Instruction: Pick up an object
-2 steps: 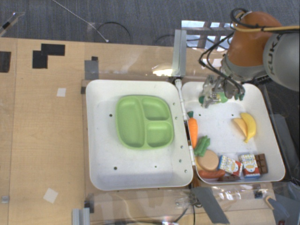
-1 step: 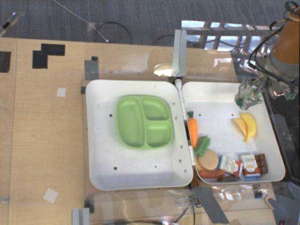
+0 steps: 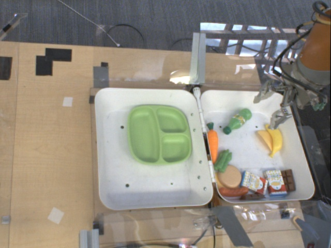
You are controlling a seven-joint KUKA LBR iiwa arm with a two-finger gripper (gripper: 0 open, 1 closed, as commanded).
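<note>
A wooden bench is seen from above at a slant, with two shallow white bins side by side at the centre of the frame. In the left bin (image 3: 111, 190), a light green divided plate (image 3: 158, 134) with three compartments is laid flat near the middle.

The right bin (image 3: 305, 187) holds several toy foods. A green bottle (image 3: 238, 121) is tilted near the bin's upper middle. An orange carrot (image 3: 212, 141) is placed along the bin's left wall, with a small green vegetable (image 3: 223, 160) just below it. A yellow banana (image 3: 273, 140) is seen toward the right side. Along the lower edge, a round bun (image 3: 229, 178), a red sausage (image 3: 234, 192), two small cartons (image 3: 264, 182) and a brown chocolate bar (image 3: 289, 180) are gathered close together.

At the upper right of the frame, the gripper (image 3: 275, 106) is held above the right bin, just above the banana. Its fingers are spread apart and nothing is seen between them.
</note>
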